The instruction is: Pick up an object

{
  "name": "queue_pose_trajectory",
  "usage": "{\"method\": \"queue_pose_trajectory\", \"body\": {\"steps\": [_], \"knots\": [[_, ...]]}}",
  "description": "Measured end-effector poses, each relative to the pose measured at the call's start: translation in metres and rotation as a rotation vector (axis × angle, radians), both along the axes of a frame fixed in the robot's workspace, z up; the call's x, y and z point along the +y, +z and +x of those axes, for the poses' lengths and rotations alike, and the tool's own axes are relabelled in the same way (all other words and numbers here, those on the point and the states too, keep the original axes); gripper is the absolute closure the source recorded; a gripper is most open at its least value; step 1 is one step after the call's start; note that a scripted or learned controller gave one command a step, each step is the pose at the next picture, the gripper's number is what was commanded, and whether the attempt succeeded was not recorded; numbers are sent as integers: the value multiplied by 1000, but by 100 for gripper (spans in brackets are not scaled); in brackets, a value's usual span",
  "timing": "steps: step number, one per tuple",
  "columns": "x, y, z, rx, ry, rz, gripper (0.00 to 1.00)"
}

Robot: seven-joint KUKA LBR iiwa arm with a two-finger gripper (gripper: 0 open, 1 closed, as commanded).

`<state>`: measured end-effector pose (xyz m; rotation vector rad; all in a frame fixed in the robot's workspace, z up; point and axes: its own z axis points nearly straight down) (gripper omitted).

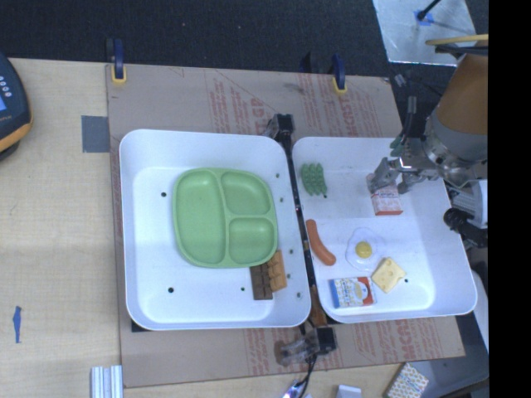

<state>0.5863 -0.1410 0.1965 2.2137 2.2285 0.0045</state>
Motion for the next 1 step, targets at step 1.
{"method": "queue_pose_trajectory", "body": {"steps": [1], "knots": [[79,33,-39,6,5,-1,100]]}}
